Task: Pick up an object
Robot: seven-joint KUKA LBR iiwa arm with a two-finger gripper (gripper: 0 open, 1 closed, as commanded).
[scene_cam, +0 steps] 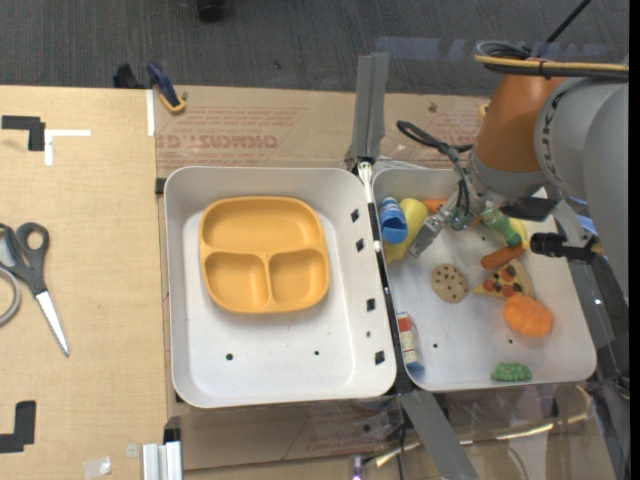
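The gripper (447, 220) hangs over the right bin (470, 363), far end; its opening cannot be determined. Cookie (450, 283) lies near it, orange ball (527, 318) right. Divided plate (265, 253) occupies the left bin (260, 368).

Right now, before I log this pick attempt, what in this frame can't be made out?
- Gripper in the camera view: too small and cluttered to tell its state, or whether it holds anything.
- Yellow rounded toy: partly covered by the blue cylindrical toy and the gripper, shape unclear.
- Green and yellow object: partly under the grey arm.
- Small printed item by the right white bin's left wall: too small to identify.
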